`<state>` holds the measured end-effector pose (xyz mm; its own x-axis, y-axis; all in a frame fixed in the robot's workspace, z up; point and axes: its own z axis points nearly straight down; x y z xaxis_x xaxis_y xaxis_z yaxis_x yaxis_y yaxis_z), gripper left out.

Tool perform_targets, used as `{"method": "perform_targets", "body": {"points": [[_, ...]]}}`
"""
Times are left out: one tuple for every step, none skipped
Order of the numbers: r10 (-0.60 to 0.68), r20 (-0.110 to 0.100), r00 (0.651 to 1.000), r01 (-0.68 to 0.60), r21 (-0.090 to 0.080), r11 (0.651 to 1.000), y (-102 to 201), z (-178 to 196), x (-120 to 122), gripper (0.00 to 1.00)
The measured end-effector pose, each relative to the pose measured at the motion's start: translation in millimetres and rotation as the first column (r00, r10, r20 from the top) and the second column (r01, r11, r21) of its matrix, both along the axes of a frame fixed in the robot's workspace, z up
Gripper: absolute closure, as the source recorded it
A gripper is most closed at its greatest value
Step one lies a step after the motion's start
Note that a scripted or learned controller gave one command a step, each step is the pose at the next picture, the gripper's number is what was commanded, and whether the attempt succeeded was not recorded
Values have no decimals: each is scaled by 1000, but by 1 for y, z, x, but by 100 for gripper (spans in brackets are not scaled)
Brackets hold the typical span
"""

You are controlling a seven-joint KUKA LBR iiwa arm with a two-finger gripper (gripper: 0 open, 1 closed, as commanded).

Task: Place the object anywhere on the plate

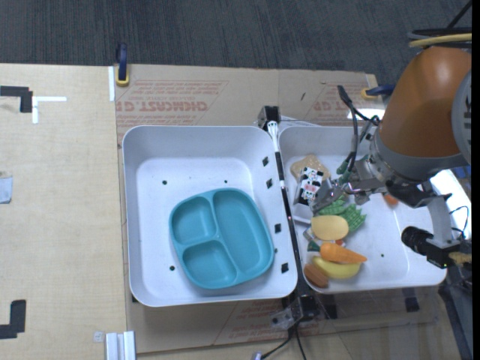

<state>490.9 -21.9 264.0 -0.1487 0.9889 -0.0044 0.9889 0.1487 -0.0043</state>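
A teal plate [221, 238] with three compartments lies in the left white bin [150, 148]. My gripper [330, 196] is low in the right bin [394, 257], over a pile of toy food near the bin's left wall. Just under it lie a green leafy piece [351, 217] and a pale yellow rounded piece [330, 227]. A black-and-white patterned item [310, 182] sits just left of the gripper. The arm's orange band [427, 96] hides the bin's far right part.
In the right bin's front lie an orange carrot [343, 254], a yellow banana-like piece [339, 269] and a brown piece [316, 276]. A tan flat piece [306, 165] lies at the back. Cables run over the right bin's rear rim.
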Motion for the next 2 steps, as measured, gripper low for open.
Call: {"method": "perform_targets", "body": {"points": [[0, 0, 1000, 0, 0, 1000, 0, 0, 0, 0], [0, 0, 1000, 0, 0, 1000, 0, 0, 0, 0]]}}
